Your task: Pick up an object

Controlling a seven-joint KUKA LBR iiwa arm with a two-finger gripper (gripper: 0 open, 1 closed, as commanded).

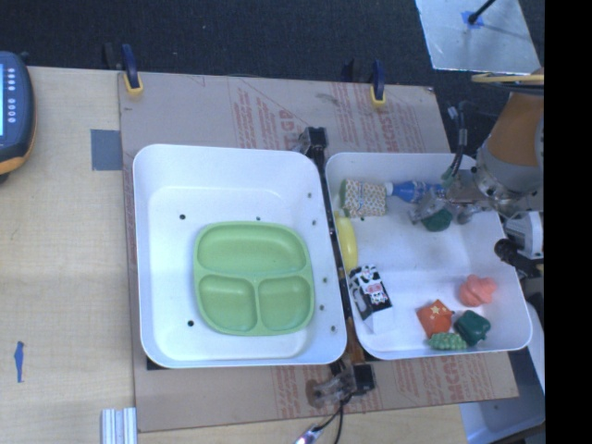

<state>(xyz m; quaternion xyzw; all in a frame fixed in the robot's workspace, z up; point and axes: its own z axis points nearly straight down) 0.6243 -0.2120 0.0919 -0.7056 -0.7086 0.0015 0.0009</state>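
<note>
**Gripper lowered over far clutter in the right bin**

Loose toys (453,326) are left at the right bin's (407,340) near corner. Farther back, the gripper (450,202) is set beside a dark green object (437,218), probably as its target; whether anything is held cannot be told.

arm (511,146): grey wrist (metallic) | orange band above | black cable alongside

Your pale wooden bench (55,266), cardboard sheet (268,109) clamped at its far edge, dark carpet floor (231,17) beyond, grey tape patch (105,149).
</note>
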